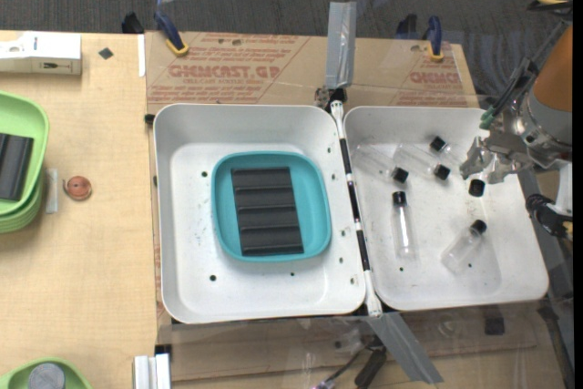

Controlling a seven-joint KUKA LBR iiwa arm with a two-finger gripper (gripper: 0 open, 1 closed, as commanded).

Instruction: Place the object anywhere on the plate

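A teal plate (224, 216) lies in the left white bin (182, 287) and carries a dark ridged insert (267, 210). Several clear vials with black caps lie scattered in the right white bin (510, 287). One vial (402, 225) lies lengthwise near the middle, another (461, 250) lies tilted at the lower right, and a third (383, 163) lies at the upper left. My gripper (480, 163) hangs over the right bin's right side. Just below it is a black-capped vial (475, 188); whether the gripper holds it is unclear.
Two more small black caps (437, 143) (442, 170) lie left of the gripper. Cardboard (237, 68) with clamps sits behind the bins. On the wooden bench at the left are a green tray (27, 141), a white box (41, 53) and a small red disc (78, 187).
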